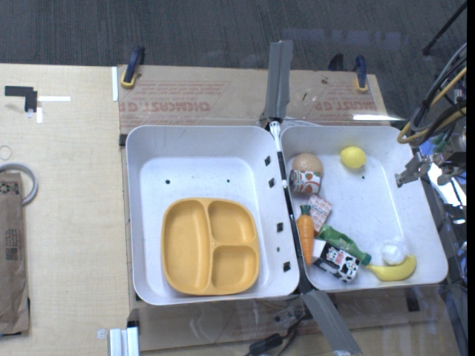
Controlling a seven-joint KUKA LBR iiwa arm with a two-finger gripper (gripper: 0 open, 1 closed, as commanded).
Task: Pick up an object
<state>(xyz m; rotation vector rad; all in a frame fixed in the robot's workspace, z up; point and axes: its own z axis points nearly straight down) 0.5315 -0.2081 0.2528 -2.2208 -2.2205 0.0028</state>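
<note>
At the right bin's far right rim we see the gripper; whether it is open we cannot tell. The lemon, nearest candidate, lies to its left.

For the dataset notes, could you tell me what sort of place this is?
Probably a robotics lab bench set up for grasping trials: two white bins clamped side by side, toy food such as a banana and carrot, and a cabled arm at the right.
</note>
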